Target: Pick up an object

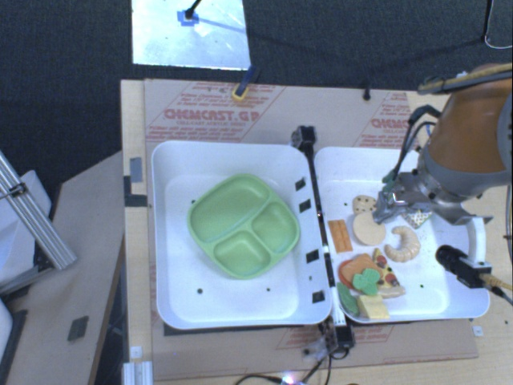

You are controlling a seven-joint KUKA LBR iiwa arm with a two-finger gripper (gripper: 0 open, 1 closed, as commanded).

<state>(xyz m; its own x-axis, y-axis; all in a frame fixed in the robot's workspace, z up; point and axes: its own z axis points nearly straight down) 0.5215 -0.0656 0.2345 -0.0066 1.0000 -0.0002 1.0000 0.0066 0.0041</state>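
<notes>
Right, the arm [469,135] reaches in from the right, its orange band high over the right bin [433,285], the wrist bent down and leftward so the gripper [394,207] sits low over the upper middle of that bin. Whether it is open or shut, I cannot tell from this angle, and nothing can be seen held in it. Just below and left of the gripper lies a pale disc [369,231], close enough that they may touch, though that is unclear. A spotted cookie [365,204] lies just left of the gripper, near the disc's upper edge. A croissant [403,244] curls just right of the disc, and an orange strip [340,235] lies on its left, near the divider. Lower down, a pizza slice [370,277] lies with a yellow block [373,307] just beneath it. Over in the left bin [176,183], 1 green plate [243,225] with 3 compartments sits in the middle, well apart from the gripper.
</notes>
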